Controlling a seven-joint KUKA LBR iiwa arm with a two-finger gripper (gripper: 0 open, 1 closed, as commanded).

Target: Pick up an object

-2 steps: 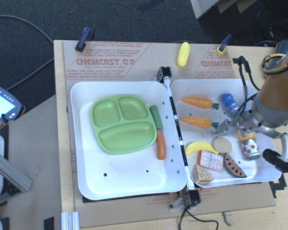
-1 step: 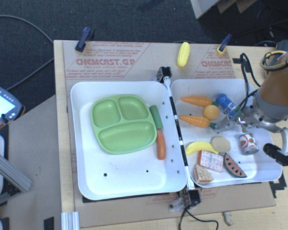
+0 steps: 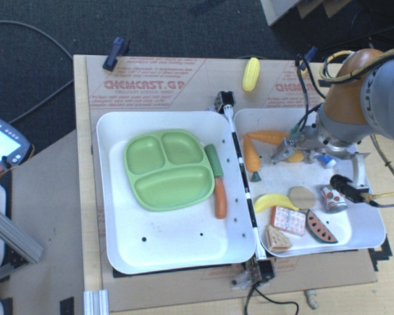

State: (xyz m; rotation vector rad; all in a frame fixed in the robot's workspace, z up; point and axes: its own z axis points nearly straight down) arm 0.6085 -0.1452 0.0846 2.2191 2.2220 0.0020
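Carrot (image 3: 265, 137) in right bin (image 3: 374, 231), upper-left part, long axis lying 3-to-9 o'clock, tip toward 9. Gripper (image 3: 285, 152) just beside, at roughly 4 o'clock of carrot, low over bin floor. Finger state: cannot tell. Short shift toward 10 o'clock needed.

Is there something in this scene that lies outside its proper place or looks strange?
Yes. A yellow toy corn cob lies on the brown board behind the two white bins, outside both, while the other toy foods are inside them. Also, a green-and-orange toy carrot rests beside the green divided plate, not on it.
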